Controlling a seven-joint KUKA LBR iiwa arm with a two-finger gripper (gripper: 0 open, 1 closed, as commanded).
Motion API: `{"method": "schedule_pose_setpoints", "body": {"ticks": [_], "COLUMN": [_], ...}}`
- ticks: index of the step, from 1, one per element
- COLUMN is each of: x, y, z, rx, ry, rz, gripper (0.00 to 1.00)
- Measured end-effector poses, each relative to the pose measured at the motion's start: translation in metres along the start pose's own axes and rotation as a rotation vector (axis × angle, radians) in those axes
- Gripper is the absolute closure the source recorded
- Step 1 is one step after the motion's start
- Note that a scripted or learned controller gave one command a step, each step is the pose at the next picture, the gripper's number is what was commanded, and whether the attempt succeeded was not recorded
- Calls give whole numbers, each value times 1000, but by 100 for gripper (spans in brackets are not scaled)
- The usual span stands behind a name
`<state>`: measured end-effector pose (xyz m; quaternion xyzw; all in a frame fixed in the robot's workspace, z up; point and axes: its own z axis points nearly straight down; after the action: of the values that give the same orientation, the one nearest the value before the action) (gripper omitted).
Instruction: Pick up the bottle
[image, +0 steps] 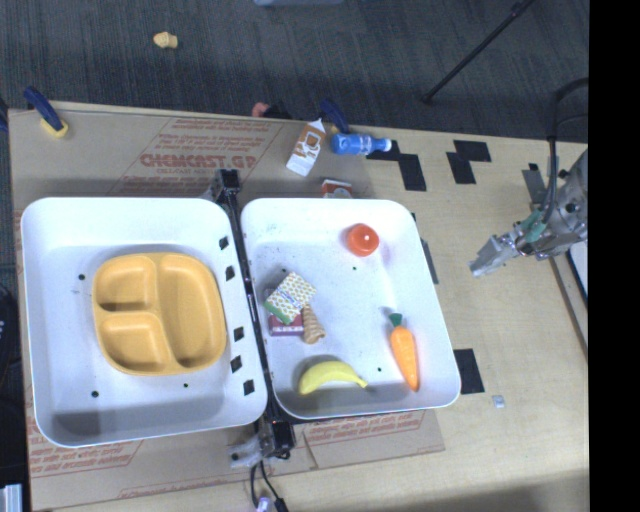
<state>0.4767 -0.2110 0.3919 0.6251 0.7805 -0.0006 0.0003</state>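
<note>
The blue bottle (358, 145) lies on the worktop (500, 330) behind the right bin (425, 300); the gripper (492, 257) hovers well apart, its opening unreadable.

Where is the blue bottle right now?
The blue bottle lies on its side on the bench, outside the bins, just beyond the far edge of the right bin, beside a small carton.

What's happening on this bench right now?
A robot arm's gripper sits over the bench to the right of both bins, holding nothing. The blue bottle it should pick up lies on its side beyond the right bin, outside it. That bin holds a carrot, banana and tomato; the left holds a yellow tray.
</note>
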Motion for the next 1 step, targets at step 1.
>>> {"method": "schedule_pose_setpoints", "body": {"ticks": [1], "x": [0], "y": [0], "z": [-37], "rx": [-1], "ry": [0], "rz": [-74], "gripper": [100]}}
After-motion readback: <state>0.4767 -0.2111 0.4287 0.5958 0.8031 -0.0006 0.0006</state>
